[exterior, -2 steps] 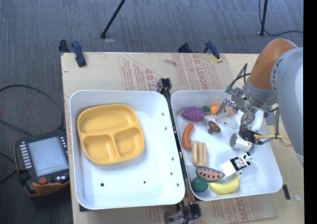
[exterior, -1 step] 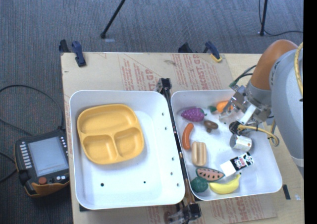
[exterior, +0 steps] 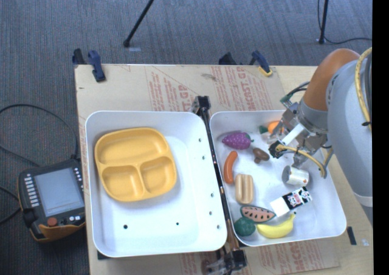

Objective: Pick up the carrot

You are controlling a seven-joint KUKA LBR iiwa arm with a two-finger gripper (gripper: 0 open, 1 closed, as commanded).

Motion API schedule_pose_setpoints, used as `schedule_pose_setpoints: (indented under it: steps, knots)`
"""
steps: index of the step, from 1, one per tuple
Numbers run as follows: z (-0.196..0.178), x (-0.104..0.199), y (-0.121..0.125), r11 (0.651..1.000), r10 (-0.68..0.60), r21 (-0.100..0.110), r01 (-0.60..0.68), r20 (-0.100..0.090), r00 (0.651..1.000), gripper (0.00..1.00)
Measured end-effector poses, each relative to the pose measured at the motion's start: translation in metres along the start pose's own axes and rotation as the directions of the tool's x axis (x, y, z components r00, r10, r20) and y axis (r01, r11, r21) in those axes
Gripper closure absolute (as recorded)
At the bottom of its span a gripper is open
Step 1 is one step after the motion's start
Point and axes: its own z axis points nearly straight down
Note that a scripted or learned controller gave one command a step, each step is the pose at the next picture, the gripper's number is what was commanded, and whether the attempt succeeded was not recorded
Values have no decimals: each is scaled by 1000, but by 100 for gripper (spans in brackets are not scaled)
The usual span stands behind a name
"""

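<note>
Hand (exterior: 298,146) hovers low toward the back right corner of the right bin (exterior: 325,210) (spread or pressed together, we cannot tell from up here). We take the carrot (exterior: 273,126) to be that orange stub with a green end, close to the bin's back wall and just beside the hand, on the side toward the left bin (exterior: 146,231). It seems to lie along that wall, partly hidden, so we'd expect a short shift back and across.

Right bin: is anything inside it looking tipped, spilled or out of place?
The white cup appears to lie on its side, and the black-and-white carton lies flat beside the banana. Nothing looks spilled or broken.
</note>
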Motion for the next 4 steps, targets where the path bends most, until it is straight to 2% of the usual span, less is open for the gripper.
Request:
schedule_pose_setpoints:
  steps: [1, 2, 3, 4]
  knots:
    - [-9, 0, -1, 1000, -7, 3, 7, 4, 1000, 100]
    - [0, -39, -23, 939, -344, -3, 344, 0, 939, 100]
    - [-1, -40, -22, 940, -342, -4, 342, 0, 940, 0]
    - [0, -5, 0, 960, -281, 5, 281, 5, 960, 0]
